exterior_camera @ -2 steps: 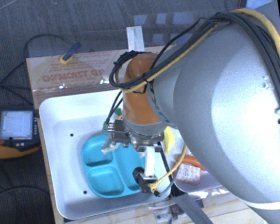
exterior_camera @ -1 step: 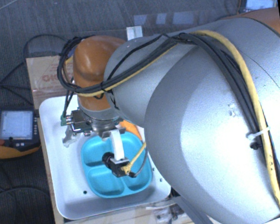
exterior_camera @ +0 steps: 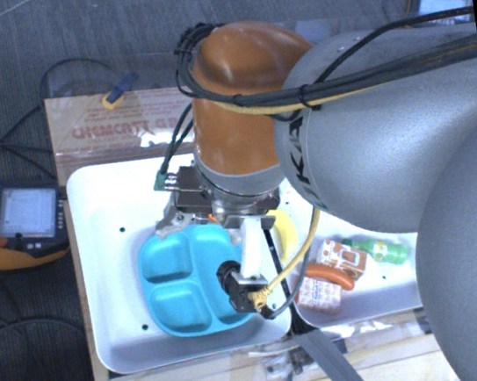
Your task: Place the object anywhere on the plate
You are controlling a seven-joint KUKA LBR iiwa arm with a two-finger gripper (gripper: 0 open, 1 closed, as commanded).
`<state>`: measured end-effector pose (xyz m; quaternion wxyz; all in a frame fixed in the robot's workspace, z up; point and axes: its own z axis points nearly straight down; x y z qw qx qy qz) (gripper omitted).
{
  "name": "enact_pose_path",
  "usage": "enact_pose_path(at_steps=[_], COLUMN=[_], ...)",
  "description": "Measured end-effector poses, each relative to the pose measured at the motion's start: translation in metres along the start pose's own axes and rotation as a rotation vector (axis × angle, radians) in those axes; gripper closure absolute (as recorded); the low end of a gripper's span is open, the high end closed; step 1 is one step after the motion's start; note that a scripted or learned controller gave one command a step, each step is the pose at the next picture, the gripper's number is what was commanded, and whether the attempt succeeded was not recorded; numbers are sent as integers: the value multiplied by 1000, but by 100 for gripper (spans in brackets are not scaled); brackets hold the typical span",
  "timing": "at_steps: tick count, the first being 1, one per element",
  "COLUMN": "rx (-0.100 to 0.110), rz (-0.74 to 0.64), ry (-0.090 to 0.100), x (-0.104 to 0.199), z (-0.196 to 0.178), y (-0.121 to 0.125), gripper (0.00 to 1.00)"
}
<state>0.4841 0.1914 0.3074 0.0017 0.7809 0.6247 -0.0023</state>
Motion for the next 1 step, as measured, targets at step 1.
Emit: enact_pose_path(at_steps=[1], rx=[3], rz=[-46], ry=[0], x=[-22], z=[59], y=[6], gripper=[0])
